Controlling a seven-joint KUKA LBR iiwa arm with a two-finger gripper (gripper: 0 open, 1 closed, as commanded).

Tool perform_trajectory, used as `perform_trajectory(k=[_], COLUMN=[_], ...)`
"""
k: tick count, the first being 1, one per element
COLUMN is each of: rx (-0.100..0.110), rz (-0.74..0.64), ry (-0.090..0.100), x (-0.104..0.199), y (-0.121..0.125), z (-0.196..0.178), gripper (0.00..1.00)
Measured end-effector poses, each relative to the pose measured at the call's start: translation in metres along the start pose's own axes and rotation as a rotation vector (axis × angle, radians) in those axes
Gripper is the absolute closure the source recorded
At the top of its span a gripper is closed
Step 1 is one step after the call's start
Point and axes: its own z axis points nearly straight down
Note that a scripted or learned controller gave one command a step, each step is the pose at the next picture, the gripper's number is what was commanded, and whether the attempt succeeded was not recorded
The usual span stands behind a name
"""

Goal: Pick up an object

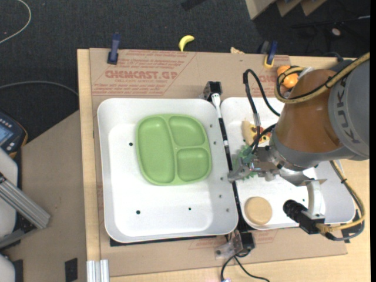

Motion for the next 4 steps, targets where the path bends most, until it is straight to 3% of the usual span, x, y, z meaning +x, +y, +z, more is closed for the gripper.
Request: perform_trajectory(k=[1,2,3,4], rx=[-0.023,-0.013,-0.012,-0.014], rz=[-0.007,-0.007,-0.002,0.001], ry=[0.000,0.000,-0.002,-0.002], x=[0.035,0.090,0.087,0.066], y=[0.002,0.001,0.001,0.000], z=[-0.139,-0.173,-0.181,-0.237], gripper=[0.00,0.00,1.00,1.00])
